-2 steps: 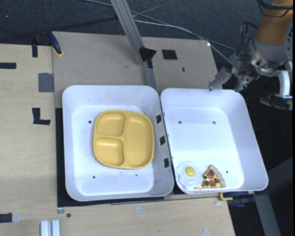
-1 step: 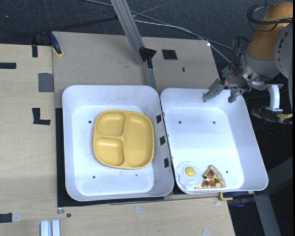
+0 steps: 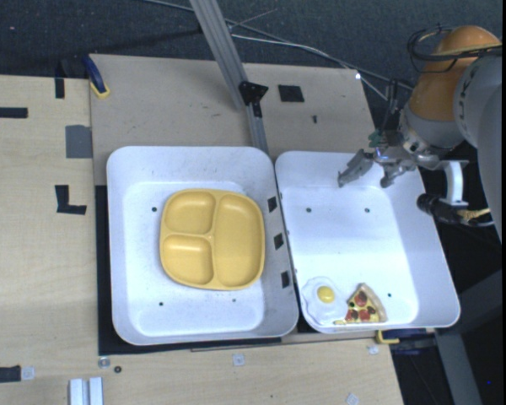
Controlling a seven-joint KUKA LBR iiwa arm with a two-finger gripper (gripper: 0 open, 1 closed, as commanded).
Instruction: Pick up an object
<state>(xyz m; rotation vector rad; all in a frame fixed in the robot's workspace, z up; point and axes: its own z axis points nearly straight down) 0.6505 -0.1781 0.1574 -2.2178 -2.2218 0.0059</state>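
Observation:
A yellow three-compartment plate (image 3: 212, 239) lies in the middle of the left bin (image 3: 135, 226). In the right bin (image 3: 363, 226), at its near edge, sit a toy fried egg (image 3: 323, 295) and a toy pizza slice (image 3: 365, 305), side by side. My gripper (image 3: 370, 174) hangs over the far right corner of the right bin, well away from both toys. Its two fingers are spread apart with nothing between them.
A slanted metal pole (image 3: 228, 57) runs from the top down to the gap between the bins. The grey arm with its orange band (image 3: 443, 74) comes in at the upper right. A black cable (image 3: 447, 209) hangs beside the right bin's rim.

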